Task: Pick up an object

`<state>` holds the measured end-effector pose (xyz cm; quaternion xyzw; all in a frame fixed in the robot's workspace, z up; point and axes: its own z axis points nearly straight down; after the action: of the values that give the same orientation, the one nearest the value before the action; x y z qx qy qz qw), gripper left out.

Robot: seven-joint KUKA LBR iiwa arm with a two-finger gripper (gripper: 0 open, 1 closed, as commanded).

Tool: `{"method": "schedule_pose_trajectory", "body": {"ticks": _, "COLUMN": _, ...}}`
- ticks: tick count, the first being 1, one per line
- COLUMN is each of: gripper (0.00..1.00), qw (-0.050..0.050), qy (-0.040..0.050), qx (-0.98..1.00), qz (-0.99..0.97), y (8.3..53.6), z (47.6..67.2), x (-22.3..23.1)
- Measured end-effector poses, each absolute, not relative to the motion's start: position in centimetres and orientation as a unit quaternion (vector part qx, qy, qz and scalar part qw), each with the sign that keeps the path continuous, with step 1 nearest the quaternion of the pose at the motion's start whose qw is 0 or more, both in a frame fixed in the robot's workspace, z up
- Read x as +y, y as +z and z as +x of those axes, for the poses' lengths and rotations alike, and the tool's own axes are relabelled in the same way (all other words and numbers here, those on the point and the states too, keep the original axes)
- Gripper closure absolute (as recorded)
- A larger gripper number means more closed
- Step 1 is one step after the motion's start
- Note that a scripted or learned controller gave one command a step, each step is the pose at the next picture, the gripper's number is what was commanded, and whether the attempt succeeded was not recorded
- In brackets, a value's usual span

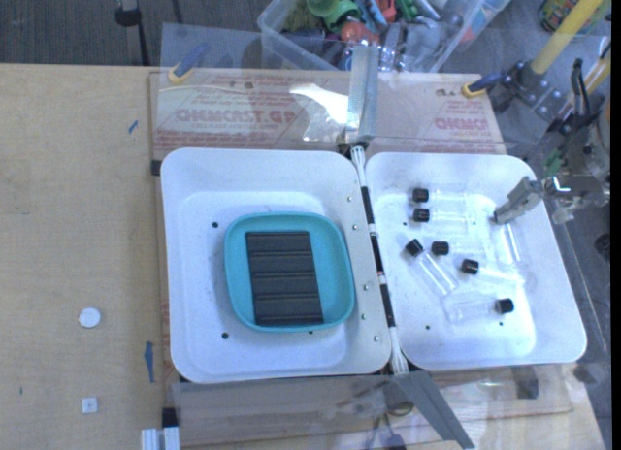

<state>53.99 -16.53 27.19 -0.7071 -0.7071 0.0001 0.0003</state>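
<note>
Vials point(439, 262) with black caps lay scattered in the right bin point(558, 341), while the gripper point(501, 213) hovered over its far right part, pinching nothing, its spread impossible to tell.

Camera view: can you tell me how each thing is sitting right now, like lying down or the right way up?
Teal tray: flat in the left bin, right way up.
Dark ridged block: lying flat inside the tray.
Clear vials: lying on their sides in the right bin, black caps on.
Gripper: low over the right bin's far-right side, holding nothing I can see.
</note>
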Motion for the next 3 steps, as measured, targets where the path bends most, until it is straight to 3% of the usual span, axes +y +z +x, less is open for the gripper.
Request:
{"method": "schedule_pose_trajectory", "body": {"ticks": 1, "gripper": 0.00, "qw": 0.000, "qy": 0.0000, "qx": -0.684, "qz": -0.729, "y": 14.3, "z": 54.1, "x": -18.7}}
{"method": "schedule_pose_trajectory", "body": {"ticks": 2, "gripper": 0.00, "qw": 0.001, "qy": -0.0025, "qx": -0.665, "qz": -0.747, "y": 9.4, "z": 57.7, "x": -20.3}}
{"method": "schedule_pose_trajectory", "body": {"ticks": 3, "gripper": 1.00, "qw": 0.001, "qy": -0.0025, "qx": -0.664, "qz": -0.747, "y": 10.4, "z": 57.7, "x": -20.3}}
